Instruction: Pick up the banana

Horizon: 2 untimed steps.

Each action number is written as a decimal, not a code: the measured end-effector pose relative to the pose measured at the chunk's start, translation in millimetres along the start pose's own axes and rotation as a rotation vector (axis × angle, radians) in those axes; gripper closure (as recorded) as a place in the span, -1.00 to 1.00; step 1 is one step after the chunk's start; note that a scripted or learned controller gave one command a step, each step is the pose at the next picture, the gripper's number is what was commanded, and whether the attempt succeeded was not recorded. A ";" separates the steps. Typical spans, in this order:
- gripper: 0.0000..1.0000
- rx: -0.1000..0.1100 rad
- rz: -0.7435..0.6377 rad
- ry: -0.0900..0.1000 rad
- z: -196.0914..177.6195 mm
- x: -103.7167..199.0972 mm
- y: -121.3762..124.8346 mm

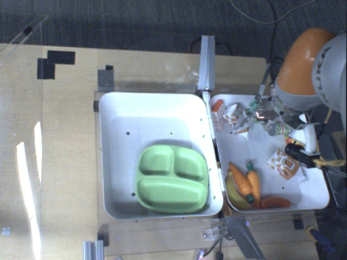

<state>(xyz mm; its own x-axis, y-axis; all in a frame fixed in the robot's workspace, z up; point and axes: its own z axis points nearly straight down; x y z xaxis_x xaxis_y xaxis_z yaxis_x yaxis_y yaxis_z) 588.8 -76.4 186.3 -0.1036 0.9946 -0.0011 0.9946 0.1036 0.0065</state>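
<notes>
The arm (pixel 320 64) is a smooth, rounded casing, grey at the outer edge with 1 broad orange band (pixel 306 50) like a glossy dome; below it sits a paler grey collar; thin dark cables run down beside the wrist; the gripper (pixel 264 114) is a small cluster of metallic and dark parts, too cluttered to make out in detail; a short black piece with a yellow-orange mark and a white block show on the lower part of the arm.
</notes>
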 end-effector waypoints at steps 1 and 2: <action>-1.00 0.002 -0.028 0.000 95.6 -93.9 -51.3; -1.00 -0.009 -0.172 -0.005 96.2 -57.6 -70.9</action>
<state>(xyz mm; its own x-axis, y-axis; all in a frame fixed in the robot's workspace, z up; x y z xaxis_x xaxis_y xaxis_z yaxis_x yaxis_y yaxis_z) 524.9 -141.1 89.7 -0.2722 0.9622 -0.0079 0.9621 0.2723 0.0145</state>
